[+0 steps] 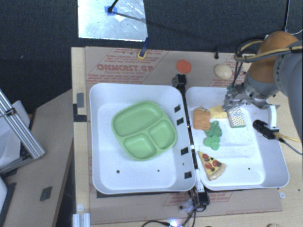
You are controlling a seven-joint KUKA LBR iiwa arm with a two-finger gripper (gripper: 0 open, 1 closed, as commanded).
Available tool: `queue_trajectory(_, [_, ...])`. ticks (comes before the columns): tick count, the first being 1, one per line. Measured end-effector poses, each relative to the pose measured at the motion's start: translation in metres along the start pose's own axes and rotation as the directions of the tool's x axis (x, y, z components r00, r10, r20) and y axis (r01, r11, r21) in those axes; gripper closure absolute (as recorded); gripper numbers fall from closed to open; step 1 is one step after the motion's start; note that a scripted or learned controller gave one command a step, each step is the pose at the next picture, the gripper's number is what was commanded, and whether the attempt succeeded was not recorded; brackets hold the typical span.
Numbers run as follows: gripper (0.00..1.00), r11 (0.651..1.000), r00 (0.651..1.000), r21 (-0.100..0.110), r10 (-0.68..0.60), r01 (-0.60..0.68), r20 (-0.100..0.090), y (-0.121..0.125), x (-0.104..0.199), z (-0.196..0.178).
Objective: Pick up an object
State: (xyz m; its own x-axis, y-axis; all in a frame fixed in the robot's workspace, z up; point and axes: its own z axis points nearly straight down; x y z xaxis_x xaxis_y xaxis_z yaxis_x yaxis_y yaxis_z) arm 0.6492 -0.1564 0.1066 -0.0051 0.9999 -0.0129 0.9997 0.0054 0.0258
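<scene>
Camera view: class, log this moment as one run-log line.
pincer: over right white bin, above yellow cheese slice | slice of toy pizza: untouched | green compartment tray: left bin

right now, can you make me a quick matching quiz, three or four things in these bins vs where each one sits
Things:
1. green divided tray
2. pizza slice
3. gripper
4. orange disc

Places:
a. on the bench behind the bins
b. left bin
c. near corner of the right bin
d. over the far part of the right bin

Pairs: 1-b, 2-c, 3-d, 4-a
</scene>
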Motion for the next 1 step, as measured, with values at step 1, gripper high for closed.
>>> queue_trajectory(1, [1.00, 1.000, 1.000, 0.020, 0.005, -0.005, -0.011, -0.0054, -0.0064, -0.0549])
